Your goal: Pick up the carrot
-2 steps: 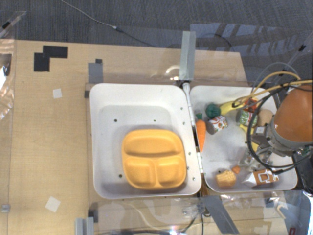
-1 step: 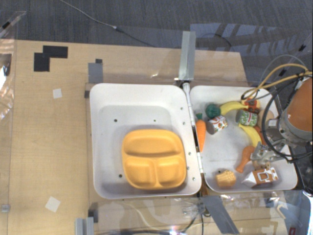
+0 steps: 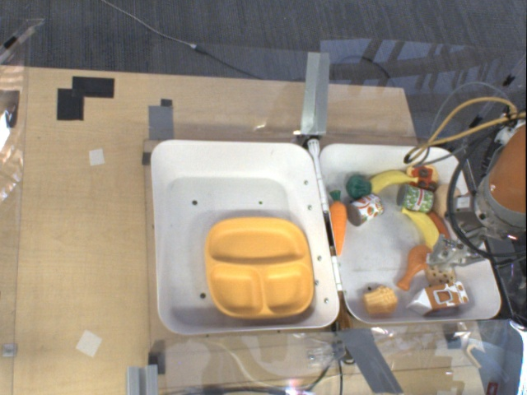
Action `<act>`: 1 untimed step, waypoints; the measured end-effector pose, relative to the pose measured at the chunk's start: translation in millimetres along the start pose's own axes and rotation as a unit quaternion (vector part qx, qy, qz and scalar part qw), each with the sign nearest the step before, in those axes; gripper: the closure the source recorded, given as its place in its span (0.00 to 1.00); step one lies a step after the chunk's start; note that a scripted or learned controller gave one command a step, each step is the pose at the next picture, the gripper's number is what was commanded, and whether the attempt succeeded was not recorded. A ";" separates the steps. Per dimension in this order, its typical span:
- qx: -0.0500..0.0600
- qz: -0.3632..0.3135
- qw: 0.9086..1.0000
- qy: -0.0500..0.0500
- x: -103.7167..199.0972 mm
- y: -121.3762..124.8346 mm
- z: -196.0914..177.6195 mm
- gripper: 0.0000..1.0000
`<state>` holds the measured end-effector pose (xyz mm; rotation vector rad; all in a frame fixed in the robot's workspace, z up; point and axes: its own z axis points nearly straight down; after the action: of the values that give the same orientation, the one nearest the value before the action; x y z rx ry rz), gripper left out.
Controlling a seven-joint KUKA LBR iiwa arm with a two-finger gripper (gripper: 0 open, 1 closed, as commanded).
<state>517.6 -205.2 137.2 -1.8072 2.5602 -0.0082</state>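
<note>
The carrot (image 3: 338, 225) is orange with a green top. It lies lengthwise along the left wall of the right bin (image 3: 387, 245), green end pointing away from me. My gripper (image 3: 445, 258) hangs low at the right side of the same bin, over the spot between an orange drumstick (image 3: 414, 267) and a small carton (image 3: 445, 295). It is far to the right of the carrot and nothing shows in its grasp. The grey arm with its orange band (image 3: 507, 179) comes in from the right edge.
Around the carrot in the right bin lie a small can (image 3: 365, 210), a green vegetable (image 3: 358, 186), a banana (image 3: 409, 196), a jar (image 3: 417, 197) and a corn piece (image 3: 380, 300). A yellow divided plate (image 3: 258, 265) sits in the left bin (image 3: 189, 220). Cables (image 3: 461, 122) loop above the arm.
</note>
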 end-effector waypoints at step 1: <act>0.001 -0.131 0.991 0.000 -9.2 -25.3 -59.5 1.00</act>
<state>544.0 -205.0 197.0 -2.1266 2.3013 -0.0109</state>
